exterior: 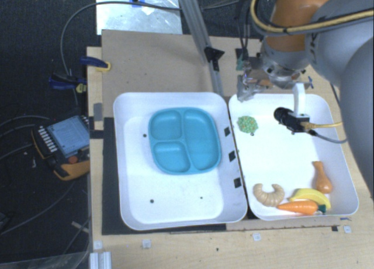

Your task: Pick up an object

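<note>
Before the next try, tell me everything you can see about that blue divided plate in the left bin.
The blue plate is a rounded-square dish, light blue, seemingly plastic, split by raised ridges into three sections: two smaller ones on the left, one larger on the right. All sections look empty. It lies flat, right side up, on the floor of the left bin, toward the bin's far side and slightly right of centre. Only the bin floor touches it; the hand is over the other bin.

You're looking at a bright, evenly lit bench, light coming from overhead. Both white bins (pixel 175 203) run close to overexposed, so their rims lose detail. Glare flares off the shiny sheet (pixel 137 2) at top left. Shadows stay soft and short. The whole frame is slightly soft and grainy, and the dark floor swallows detail.
</note>
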Robot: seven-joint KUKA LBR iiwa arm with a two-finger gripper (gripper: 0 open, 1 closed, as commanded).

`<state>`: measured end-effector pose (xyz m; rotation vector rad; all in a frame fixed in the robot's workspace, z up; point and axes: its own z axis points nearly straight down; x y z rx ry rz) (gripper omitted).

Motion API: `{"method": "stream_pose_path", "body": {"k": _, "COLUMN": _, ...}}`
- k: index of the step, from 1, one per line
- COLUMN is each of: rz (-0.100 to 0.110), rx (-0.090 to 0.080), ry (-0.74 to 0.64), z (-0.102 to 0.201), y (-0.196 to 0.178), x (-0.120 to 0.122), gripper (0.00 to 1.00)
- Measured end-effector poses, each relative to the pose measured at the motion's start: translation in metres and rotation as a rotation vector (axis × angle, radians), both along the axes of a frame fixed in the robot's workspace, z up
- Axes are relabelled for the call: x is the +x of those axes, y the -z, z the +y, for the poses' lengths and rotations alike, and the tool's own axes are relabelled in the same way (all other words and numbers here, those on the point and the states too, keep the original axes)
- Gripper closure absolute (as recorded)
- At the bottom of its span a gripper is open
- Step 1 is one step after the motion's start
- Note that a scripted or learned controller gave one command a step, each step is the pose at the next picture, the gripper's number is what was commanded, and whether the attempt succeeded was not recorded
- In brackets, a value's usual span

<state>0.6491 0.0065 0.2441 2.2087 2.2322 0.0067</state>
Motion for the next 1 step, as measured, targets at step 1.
{"method": "stream_pose_path", "body": {"k": 1, "rz": 0.002, "rx": -0.001, "ry": 0.001, "z": 0.0563, "y": 0.0161, "x": 0.0071, "gripper": 1.00}}
